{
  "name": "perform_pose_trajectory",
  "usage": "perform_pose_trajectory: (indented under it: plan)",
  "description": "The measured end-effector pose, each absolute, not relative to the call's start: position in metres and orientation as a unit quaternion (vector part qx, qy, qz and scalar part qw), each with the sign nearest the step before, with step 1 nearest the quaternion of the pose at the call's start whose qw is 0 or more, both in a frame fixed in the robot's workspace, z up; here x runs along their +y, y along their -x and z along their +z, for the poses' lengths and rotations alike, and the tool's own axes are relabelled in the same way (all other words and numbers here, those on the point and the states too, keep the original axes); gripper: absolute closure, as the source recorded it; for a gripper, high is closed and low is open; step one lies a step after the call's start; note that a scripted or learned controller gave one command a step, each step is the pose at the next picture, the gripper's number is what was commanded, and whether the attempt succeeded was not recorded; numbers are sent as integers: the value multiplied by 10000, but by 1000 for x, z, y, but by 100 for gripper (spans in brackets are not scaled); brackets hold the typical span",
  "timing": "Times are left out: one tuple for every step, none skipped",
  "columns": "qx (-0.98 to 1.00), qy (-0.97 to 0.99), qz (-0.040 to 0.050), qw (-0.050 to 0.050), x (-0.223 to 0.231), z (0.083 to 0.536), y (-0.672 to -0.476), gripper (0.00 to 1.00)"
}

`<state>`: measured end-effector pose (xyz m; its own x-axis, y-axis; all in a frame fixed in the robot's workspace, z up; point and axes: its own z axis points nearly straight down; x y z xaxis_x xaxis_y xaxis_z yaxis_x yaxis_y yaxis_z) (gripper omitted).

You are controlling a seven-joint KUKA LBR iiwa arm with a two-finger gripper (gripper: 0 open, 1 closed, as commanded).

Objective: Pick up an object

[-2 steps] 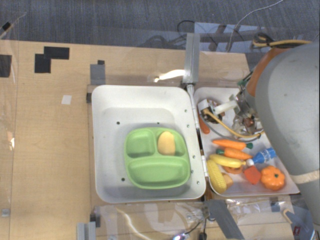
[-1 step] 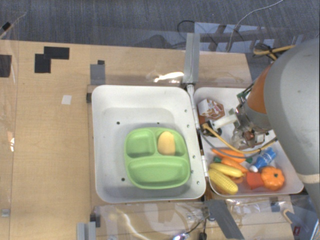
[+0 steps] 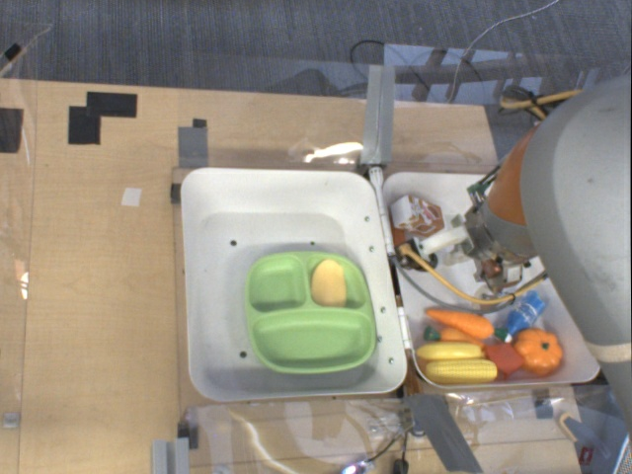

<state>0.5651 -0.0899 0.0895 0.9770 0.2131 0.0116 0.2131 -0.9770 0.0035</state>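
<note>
Where toys lie, arm overhead.

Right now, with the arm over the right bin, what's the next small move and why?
Probably lower the tool toward the carrot. The tool hangs above the middle of the right bin with nothing visibly in it, and the toys lie bunched along the near edge: carrot, corn, orange pumpkin. The carrot lies nearest and least crowded. Whether the tool is open I can't tell.

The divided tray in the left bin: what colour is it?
Light green, seen in the camera view: the divided tray holds a yellow item in one upper compartment.
</note>
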Motion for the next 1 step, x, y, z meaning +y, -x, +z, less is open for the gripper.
perform_pose_trajectory:
  plan:
    - [1094,-9940,79,4,-90,101,-567,100]
